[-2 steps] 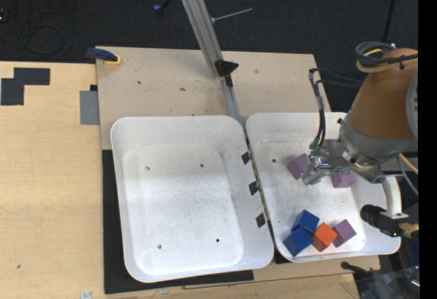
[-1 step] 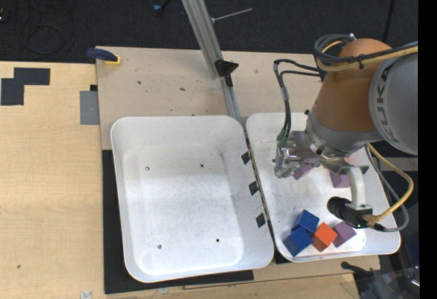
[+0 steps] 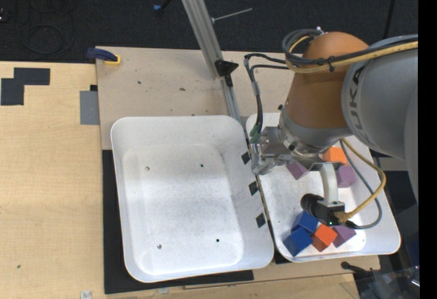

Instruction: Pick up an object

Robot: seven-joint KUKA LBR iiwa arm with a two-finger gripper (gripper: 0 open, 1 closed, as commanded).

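**Robot arm bends over a bin of coloured blocks**

The grey arm (image 3: 382, 106), with its orange band (image 3: 328, 79) bulging above the wrist, reaches in from the right and hangs over the right bin (image 3: 381, 247). Its wrist end sits close to the seam between the two bins. The bulk of the wrist hides the jaws, so I cannot tell whether they are apart or together, and nothing can be seen held between them.

The blocks all lie in the right bin, in two loose groups. Toward the near corner, two blue blocks (image 3: 298, 241) sit touching. An orange block (image 3: 324, 237) is pressed against them, and a purple block (image 3: 345, 233) is just beyond that. Farther back, partly under the wrist, a second orange block (image 3: 334, 153) shows between two more purple blocks (image 3: 297, 169).

The left bin (image 3: 177, 202) is white and shallow, its floor peppered with dark specks. Small black clips (image 3: 253, 188) line its edge beside the right bin.

Behind the bins, a slanted aluminium rail (image 3: 201, 24) rises from the wooden surface (image 3: 157, 82). A blue and yellow clamp (image 3: 104, 55) grips the surface's far left corner.
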